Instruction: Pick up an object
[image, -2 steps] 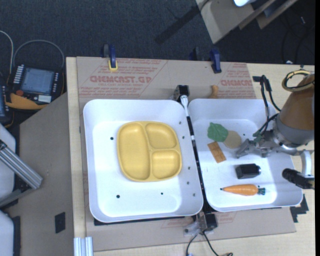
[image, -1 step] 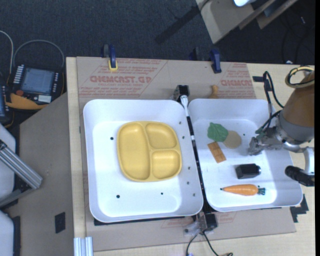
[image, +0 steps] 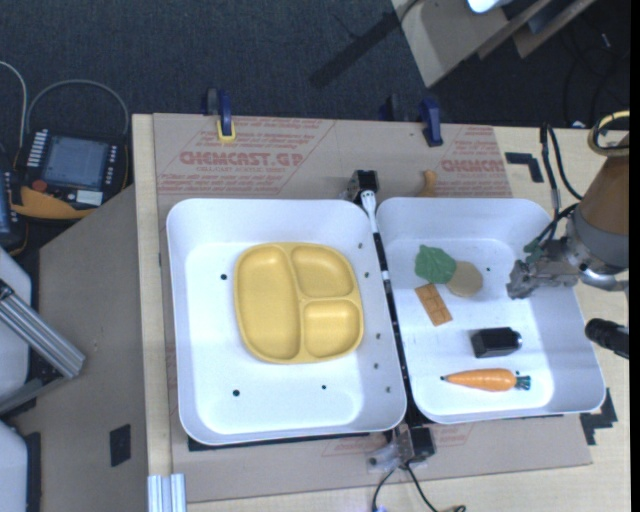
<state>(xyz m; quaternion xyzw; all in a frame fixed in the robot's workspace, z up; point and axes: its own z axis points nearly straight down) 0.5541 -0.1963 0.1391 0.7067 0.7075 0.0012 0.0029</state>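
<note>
Cardboard-topped bench (image: 300, 150), two white bins; the left bin (image: 200, 400) holds a yellow divided tray (image: 298, 300), the right bin (image: 560, 385) a green piece (image: 434, 263), tan lump (image: 465, 280), cracker-like strip (image: 433, 303), black block (image: 496, 341) and carrot (image: 482, 379); my gripper (image: 522, 280) hangs near the right wall, its opening unclear, nothing visibly held; I'd centre over the black block, which lies apart from the rest, then descend straight.

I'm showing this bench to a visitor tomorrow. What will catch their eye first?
Probably the yellow divided plate, alone in the left bin. Next the orange carrot near the right bin's front edge, then the gripper at that bin's right side.
</note>
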